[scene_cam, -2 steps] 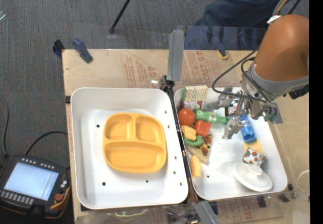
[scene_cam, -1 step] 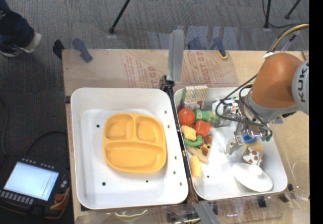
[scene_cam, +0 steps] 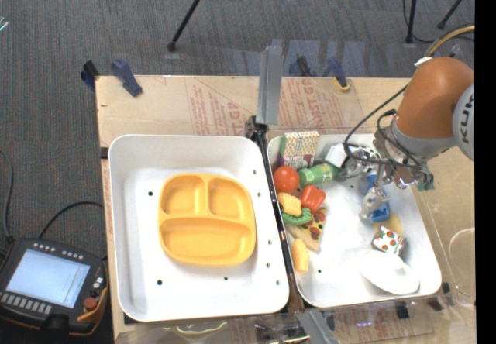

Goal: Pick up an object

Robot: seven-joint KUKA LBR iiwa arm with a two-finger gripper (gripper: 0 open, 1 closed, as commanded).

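While the gripper [scene_cam: 377, 197] hangs low over the right bin [scene_cam: 428, 253], I honestly can't tell how it's set, since the wrist and cables blur into whatever is under them. Right below it is a small blue thing [scene_cam: 380, 214], touching or nearly touching the tip, so that looks like the target, but I wouldn't call it grabbed.

Most of the pile sits along the bin's left side: a tomato [scene_cam: 285, 178], a red pepper [scene_cam: 312, 197], a green bottle [scene_cam: 318, 174], a patterned box [scene_cam: 300, 147] at the far end, and a yellow piece [scene_cam: 300, 256] nearer. A little dice-like cube [scene_cam: 388, 241] and a white bowl [scene_cam: 390, 273] sit near the blue thing. The left bin [scene_cam: 124, 180] just has a yellow tray [scene_cam: 207, 219].

What could go wrong: the blue thing is small and looks like it's standing up, so an off-centre close could tip it or squirt it sideways toward the cube. Coming down too hard would just pin it against the floor. The loose cables could also drag across the bottle.
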